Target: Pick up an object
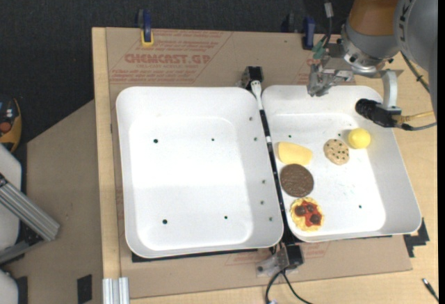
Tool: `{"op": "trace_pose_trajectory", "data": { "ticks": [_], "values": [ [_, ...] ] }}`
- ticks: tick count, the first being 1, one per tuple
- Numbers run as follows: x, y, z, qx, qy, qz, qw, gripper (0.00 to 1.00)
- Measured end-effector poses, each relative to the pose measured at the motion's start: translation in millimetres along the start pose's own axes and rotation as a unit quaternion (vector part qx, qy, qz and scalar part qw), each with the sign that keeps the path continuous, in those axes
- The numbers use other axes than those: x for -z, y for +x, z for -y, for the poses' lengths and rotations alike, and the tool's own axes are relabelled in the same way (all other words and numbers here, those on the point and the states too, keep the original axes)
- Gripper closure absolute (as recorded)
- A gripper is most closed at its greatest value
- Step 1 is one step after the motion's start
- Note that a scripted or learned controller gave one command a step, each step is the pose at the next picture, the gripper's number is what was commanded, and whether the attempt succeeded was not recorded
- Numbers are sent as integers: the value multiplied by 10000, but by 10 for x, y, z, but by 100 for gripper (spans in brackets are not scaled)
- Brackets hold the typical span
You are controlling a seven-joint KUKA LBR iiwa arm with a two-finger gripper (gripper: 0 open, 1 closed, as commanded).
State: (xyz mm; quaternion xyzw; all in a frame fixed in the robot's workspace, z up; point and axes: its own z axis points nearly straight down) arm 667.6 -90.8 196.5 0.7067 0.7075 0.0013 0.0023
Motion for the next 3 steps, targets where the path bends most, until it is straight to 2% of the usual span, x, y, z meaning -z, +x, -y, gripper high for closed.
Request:
{"op": "trace_pose_trajectory", "data": {
  "ticks": [1, 2, 3],
  "values": [
    [947, 741, -12, 32, -36, -10, 10000, 100],
    [629, 1212, 11, 19, 46, -16, 10000, 100],
    [2198, 1832, 187, 39, -79, -35, 10000, 100]
  ]
}}
